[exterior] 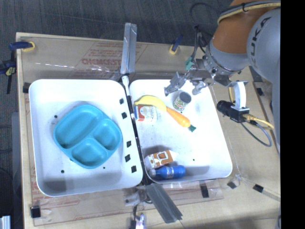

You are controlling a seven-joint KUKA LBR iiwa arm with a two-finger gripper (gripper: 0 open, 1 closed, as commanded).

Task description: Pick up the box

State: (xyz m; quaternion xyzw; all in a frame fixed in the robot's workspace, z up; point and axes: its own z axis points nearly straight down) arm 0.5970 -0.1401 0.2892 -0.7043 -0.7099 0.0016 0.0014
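While it hangs over the right bin (217, 142), the pincer (187, 86) is spread wide, grasping nothing.

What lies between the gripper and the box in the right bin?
In the camera view, between the gripper and the box lie the small can and the carrot.

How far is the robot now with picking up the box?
Done: nothing yet; the box lies at the right bin's near edge, beside the blue bottle. In hand: the gripper, open and holding nothing, hangs over the far end near the small can. Left: reaching the box, gripping and lifting.
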